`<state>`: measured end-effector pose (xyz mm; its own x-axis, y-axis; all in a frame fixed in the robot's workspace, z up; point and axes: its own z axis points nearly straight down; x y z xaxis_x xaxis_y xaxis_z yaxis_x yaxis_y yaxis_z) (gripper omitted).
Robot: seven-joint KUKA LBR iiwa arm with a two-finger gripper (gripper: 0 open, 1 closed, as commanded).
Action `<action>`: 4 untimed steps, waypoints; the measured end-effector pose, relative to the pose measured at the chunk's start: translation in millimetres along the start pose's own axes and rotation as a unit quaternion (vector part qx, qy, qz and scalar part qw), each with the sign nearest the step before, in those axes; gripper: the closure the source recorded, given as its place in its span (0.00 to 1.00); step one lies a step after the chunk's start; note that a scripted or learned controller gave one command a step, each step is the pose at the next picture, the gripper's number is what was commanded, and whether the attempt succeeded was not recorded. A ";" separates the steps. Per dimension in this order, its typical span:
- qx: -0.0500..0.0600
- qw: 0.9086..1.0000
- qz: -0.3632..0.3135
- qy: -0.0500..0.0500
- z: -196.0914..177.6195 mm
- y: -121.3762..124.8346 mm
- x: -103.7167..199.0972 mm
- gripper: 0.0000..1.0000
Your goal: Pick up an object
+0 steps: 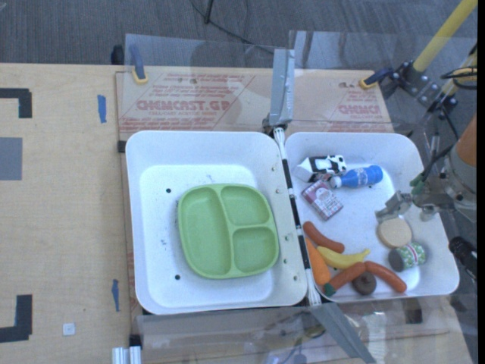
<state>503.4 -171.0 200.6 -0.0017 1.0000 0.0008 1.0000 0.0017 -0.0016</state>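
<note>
while fingers (410,205) hover over right bin (433,165), grip state unclear, beside round cracker (395,233)

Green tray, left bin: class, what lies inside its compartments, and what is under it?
The green tray shows three bare compartments. The left bin floor beneath it is covered.

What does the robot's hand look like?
The gripper is grey metal with thin fingers, seen at the right bin's edge. Above it a bit of orange band shows on the arm. Dark cables run nearby.
</note>
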 end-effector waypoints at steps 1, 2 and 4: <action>-0.003 1.000 0.001 -0.001 114.9 62.1 -31.3 0.00; -0.001 1.000 -0.003 -0.001 114.6 140.4 -12.4 0.00; -0.001 1.000 -0.005 -0.003 102.8 141.2 -11.3 0.00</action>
<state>644.4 -182.0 97.6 -0.0115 0.9999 -0.0043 0.9999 0.0115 0.0002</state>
